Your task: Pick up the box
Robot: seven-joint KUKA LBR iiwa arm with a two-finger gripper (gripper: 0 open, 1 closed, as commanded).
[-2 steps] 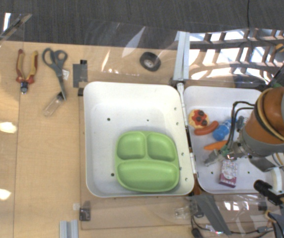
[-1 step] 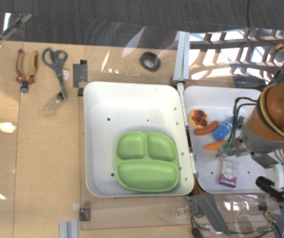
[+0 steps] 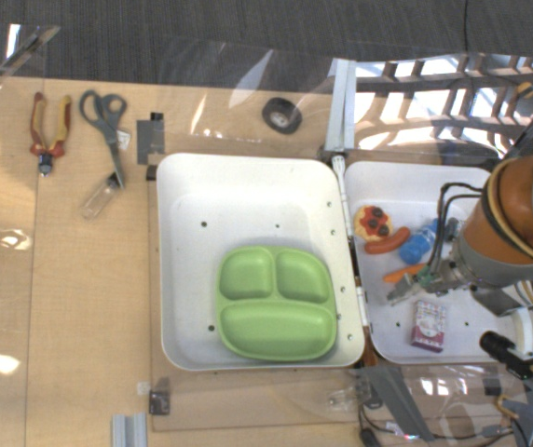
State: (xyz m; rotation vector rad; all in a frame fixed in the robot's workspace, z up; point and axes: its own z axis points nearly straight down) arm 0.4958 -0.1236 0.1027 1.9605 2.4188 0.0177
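Grey two-finger gripper (image 3: 406,291) low in the right-hand shallow white bin (image 3: 378,343), fingers apart, nothing between them. Small pink-and-white cardboard box (image 3: 429,325) flat on the bin floor just beside and below the fingertips, print too small to read. Blue bottle (image 3: 419,246) half hidden by the arm (image 3: 518,222). Green divided plastic tray (image 3: 276,303) well left. Wooden bench (image 3: 61,296), dark carpet behind.
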